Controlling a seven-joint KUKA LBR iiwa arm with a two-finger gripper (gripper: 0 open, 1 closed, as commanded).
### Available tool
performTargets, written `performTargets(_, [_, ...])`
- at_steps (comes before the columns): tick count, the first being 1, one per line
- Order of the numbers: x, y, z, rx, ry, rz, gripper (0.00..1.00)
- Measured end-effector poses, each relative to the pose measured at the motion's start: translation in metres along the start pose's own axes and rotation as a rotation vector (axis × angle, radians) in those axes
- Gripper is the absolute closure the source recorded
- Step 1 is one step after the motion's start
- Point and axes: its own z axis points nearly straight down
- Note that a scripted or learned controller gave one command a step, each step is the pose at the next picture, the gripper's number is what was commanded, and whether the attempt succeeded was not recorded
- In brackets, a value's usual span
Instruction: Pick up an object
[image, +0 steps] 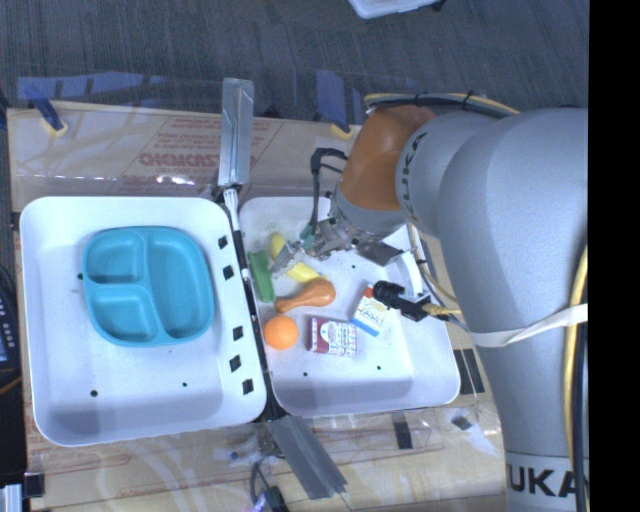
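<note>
Two white bins are seen side by side on the bench, and the gripper (305, 243) is lowered into the right bin (425, 375), near its far left corner. Whether anything is pinched there cannot be told, since the wrist and its cables hide the tip. A yellow banana-like piece (300, 270) lies just below the gripper, touching or nearly touching it, and a second small yellow piece (277, 243) sits just to its left. A green stick (262, 275) is laid along the bin wall, left of and below the gripper. Further below, a tan drumstick-shaped toy (310, 294) rests beside an orange ball (282, 333) and a small red and white carton (331, 336). A blue and white box (370, 313) is found to the lower right of the gripper. Well to its left, a blue divided plate (150, 285) lies in the left bin (60, 400).
</note>
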Motion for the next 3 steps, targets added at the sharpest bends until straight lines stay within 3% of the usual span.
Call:
performTargets(1, [0.0, 0.001, -0.01, 0.001, 0.0, -0.004, 1.0])
performTargets(2, [0.024, 0.033, -0.102, 0.0, 0.001, 0.196, 1.0])
performTargets(3, [0.028, -0.017, -0.199, -0.002, 0.0, 0.136, 1.0])
